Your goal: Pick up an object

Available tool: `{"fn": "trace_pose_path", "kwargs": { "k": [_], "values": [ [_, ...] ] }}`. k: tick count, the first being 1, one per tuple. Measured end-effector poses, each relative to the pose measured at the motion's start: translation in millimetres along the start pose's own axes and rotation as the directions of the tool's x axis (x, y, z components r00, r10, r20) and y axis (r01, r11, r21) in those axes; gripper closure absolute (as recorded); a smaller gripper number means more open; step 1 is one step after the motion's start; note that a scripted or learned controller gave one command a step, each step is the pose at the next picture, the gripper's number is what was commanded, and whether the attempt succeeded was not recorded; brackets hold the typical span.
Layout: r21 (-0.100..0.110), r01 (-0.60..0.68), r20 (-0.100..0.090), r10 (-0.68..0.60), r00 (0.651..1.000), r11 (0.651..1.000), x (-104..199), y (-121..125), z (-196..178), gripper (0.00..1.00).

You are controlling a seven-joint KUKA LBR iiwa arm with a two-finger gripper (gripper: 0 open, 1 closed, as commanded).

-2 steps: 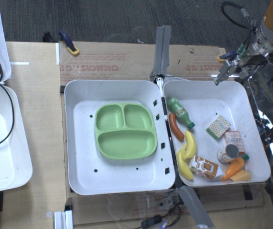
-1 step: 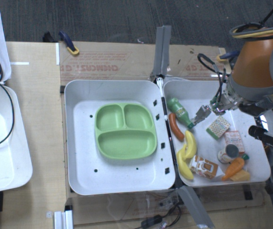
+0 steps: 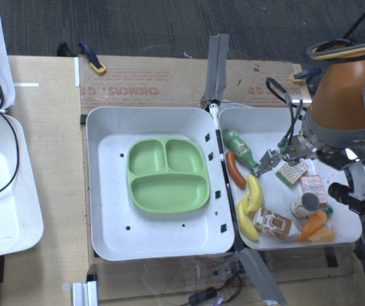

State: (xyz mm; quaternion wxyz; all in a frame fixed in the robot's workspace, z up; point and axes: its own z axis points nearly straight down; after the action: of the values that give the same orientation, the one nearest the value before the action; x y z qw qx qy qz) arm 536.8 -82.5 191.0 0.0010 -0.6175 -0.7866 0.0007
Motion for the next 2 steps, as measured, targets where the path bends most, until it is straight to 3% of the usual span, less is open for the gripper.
{"fn": "trace_pose_path", "kwargs": {
  "k": [1,2],
  "values": [
    [-0.001,0.043,0.000,-0.043,0.999,0.999,-19.9,-37.9,100.3,0.00],
    [-0.003,0.039,0.001,-0.039,0.999,0.999,-20.6,-37.1,91.2,1.00]
  ]
}}
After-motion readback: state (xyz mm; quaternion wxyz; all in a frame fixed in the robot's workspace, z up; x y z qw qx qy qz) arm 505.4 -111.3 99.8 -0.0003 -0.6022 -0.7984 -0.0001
